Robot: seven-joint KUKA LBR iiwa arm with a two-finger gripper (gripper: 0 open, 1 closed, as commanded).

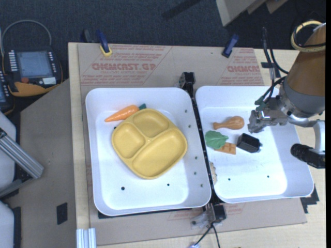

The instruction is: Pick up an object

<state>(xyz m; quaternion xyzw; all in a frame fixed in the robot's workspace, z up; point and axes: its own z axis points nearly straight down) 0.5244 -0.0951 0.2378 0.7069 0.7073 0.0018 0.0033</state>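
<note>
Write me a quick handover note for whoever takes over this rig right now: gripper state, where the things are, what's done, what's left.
Gripper: over the right bin, near its upper right part, nothing visibly held; finger state unclear.
Right bin: drumstick toy, green leafy piece overlapping an orange piece, black block just below the gripper.
Left bin: yellow divided plate, with a carrot at its upper left edge.
Done: no pick yet.
Left: grasp and lift one object; the black block or the drumstick look nearest.
</note>
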